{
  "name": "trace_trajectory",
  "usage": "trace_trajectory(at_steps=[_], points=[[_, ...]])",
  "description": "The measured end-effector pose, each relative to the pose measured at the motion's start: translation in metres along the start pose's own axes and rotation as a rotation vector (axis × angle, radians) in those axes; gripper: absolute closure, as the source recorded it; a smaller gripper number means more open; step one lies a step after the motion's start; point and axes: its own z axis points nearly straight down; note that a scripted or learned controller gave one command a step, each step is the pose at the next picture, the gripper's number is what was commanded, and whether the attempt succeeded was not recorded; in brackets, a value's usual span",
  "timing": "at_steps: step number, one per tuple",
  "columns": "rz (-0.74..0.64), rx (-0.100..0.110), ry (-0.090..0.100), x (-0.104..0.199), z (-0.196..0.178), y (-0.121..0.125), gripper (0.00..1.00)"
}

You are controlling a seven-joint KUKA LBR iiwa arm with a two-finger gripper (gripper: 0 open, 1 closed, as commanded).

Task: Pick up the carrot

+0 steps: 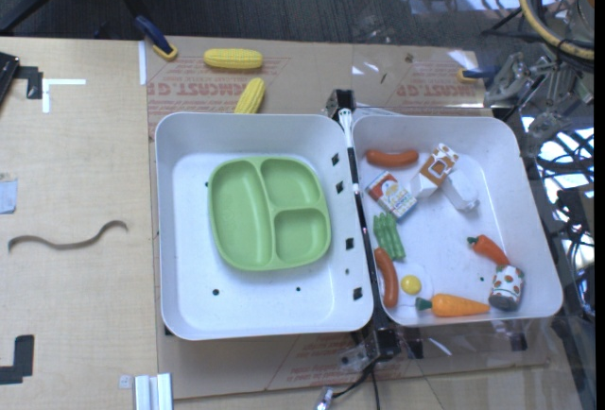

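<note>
- We see the carrot (460,305) lying flat at the 6 o'clock edge of the right bin (525,200), leafy end pointing to 9 o'clock.
- A smaller carrot (489,248) lies at its 1 o'clock, apart.
- A spotted toy (507,287) sits just beside its tip.
- A green plate (271,213) rests in the left bin (180,238).

Colours before me, item by item. Two bins: left bin (180,238) white, right bin (515,210) white. Divided plate (269,214): pale green. Large carrot (460,305): orange, green top. Small carrot (489,248): orange, green tip. Two sausages (391,156) (386,275): red-orange. Bean pods (388,236): dark green. Fried egg (409,285): white, yellow yolk. Two corn cobs (233,59) (250,96): yellow. Worktop (76,172): light wood.
</note>
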Motion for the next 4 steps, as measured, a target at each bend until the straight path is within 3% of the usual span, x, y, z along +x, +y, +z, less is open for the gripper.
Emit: trace_trajectory(at_steps=[1,2,3,4], points=[[-0.159,-0.002,0.002,0.084,-0.028,-0.025,0.00],[-0.254,-0.003,0.003,0.142,0.171,-0.001,0.00],[-0.603,-0.002,0.000,0.146,0.149,0.000,0.00],[-0.695,-0.004,0.000,0.154,0.020,0.002,0.00]])
